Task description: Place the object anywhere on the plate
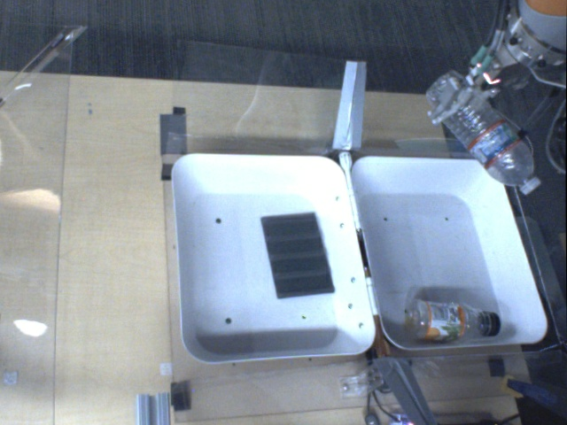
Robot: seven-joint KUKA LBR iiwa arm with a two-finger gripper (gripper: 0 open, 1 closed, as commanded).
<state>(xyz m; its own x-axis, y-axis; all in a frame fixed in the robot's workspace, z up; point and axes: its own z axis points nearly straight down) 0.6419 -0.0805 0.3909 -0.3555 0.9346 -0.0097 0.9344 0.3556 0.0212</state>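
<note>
At the bottom right of the frame, a bottle with an orange label lies on its side against the near wall of your right bin. In the upper right corner, your gripper is clamped on a clear water bottle, carried tilted above the bin's far right corner. The dark ribbed plate rests flat at the middle of your left bin, well apart from both bottles.
</note>
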